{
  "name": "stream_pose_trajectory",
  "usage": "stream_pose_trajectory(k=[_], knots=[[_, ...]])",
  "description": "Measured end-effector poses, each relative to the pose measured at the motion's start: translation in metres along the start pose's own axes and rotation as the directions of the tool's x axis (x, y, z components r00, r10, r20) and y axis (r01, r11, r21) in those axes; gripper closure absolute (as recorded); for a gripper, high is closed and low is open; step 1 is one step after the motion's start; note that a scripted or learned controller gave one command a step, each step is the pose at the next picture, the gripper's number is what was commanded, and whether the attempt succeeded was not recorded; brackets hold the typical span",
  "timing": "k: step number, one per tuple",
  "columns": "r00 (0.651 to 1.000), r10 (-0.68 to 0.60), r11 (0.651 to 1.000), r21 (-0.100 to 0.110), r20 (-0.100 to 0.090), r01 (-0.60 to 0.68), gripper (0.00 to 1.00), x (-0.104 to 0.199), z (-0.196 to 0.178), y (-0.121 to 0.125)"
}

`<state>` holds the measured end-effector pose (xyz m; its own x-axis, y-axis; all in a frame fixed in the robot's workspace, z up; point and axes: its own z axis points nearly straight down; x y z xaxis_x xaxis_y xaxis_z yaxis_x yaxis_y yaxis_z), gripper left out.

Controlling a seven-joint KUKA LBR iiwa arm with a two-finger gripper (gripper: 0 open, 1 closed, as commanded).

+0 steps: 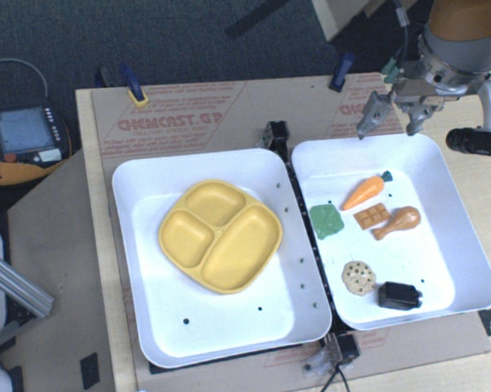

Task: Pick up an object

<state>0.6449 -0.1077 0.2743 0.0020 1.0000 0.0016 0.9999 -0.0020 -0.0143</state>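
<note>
The right bin (448, 173) holds an orange carrot (363, 192), a green leafy piece (325, 220), a brown waffle square (370, 217), a brown drumstick (397, 221), a chocolate-chip cookie (358, 277) and a black block (399, 295). My gripper (392, 120) hangs above the bin's far edge, beyond the carrot. Its two fingers are spread open with nothing between them.
The left bin (135, 200) carries a yellow three-compartment plate (221, 235). A black clamp (275, 134) sits between the bins at the far side. Blue clips (134, 85) hold the cardboard bench top. A pendant with a screen (20, 134) lies off the bench at left.
</note>
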Motion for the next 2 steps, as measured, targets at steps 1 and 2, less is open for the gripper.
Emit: stream_pose_trajectory(k=[1,2], knots=[[1.0,-0.002,1.0,-0.014,0.001,0.002,0.0,0.0,-0.008,0.002],[1.0,-0.002,1.0,-0.009,0.001,0.002,0.0,-0.002,0.035,0.005]])
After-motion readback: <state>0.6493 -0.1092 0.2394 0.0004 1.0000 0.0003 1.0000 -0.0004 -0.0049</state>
